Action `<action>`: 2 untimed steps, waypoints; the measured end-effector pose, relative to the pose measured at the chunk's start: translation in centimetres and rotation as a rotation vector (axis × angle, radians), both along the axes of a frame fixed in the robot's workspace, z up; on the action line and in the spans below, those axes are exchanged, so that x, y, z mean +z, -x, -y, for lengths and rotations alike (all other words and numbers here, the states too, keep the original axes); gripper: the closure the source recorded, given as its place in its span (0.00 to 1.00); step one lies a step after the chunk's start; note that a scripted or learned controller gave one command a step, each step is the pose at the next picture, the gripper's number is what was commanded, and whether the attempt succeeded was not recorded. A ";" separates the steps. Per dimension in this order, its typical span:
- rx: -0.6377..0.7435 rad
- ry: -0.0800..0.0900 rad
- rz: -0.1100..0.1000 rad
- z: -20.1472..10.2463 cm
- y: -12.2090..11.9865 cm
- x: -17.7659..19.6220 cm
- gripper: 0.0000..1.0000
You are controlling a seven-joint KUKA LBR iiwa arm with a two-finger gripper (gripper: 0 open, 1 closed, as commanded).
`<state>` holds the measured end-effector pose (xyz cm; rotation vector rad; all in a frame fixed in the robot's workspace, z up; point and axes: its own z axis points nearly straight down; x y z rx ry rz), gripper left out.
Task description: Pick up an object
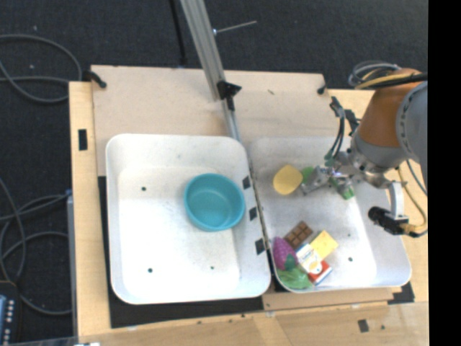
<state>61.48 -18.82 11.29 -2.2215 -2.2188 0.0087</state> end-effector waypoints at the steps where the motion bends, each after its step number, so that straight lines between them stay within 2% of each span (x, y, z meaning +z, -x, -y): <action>1: -0.001 0.001 0.004 0.2 0.0 -1.2 0.00; 2: -0.002 0.001 0.008 0.3 -0.1 0.0 1.00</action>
